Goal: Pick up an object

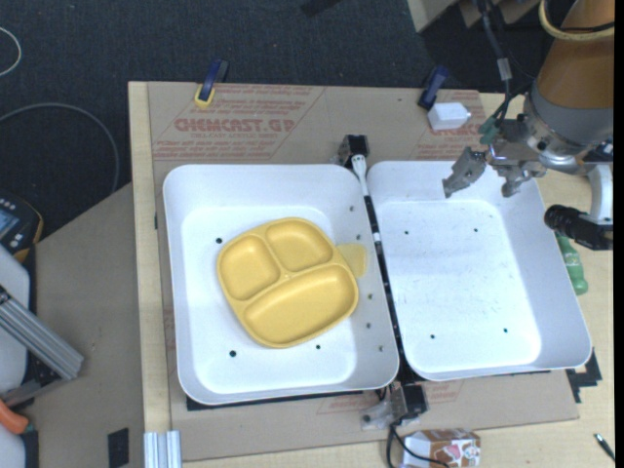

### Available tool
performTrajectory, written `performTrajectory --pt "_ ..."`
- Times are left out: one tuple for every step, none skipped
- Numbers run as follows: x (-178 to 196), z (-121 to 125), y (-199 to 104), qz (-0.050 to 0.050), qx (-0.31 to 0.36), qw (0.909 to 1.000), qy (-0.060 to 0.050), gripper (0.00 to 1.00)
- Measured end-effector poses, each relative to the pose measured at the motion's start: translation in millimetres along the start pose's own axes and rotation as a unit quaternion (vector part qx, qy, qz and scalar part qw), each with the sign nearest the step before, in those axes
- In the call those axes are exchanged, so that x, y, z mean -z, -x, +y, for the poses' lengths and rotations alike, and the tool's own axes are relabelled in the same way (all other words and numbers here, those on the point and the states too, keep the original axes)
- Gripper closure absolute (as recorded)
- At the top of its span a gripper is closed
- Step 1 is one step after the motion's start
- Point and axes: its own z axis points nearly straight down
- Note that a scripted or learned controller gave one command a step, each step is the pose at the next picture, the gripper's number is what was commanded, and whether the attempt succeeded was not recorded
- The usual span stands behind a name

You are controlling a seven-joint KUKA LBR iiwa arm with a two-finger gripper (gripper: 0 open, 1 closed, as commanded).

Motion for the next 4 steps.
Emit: performTrajectory --pt "28.1 -56.0 -27.1 0.001 0.001 1.0 -0.001 0.0" --pt "88.8 -92.4 -108.3 0.001 0.005 1.0 0.004 0.0" --pt "257.0 -121.4 -112.2 0.001 0.001 0.9999 0.011 0.0" --pt "257.9 -120.3 -112.7 -0.001 0.001 1.0 0.003 1.0"
